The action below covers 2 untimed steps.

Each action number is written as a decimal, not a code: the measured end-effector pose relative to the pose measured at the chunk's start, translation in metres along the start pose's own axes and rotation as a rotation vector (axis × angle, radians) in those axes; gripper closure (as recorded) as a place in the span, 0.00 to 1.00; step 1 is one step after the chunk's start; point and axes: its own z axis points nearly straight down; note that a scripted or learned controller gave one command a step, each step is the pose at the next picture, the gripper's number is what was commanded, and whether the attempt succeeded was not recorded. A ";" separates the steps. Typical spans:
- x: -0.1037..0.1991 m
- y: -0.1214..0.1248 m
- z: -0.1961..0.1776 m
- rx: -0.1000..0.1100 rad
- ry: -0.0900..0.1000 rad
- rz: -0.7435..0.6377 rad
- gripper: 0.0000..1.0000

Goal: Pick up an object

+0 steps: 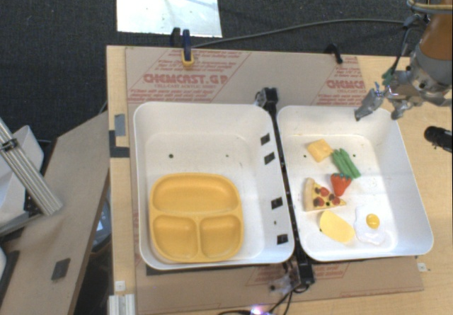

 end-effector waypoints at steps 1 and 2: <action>0.000 0.003 -0.008 -0.012 -0.003 -0.003 0.00; 0.002 0.004 0.033 -0.010 -0.002 -0.005 0.00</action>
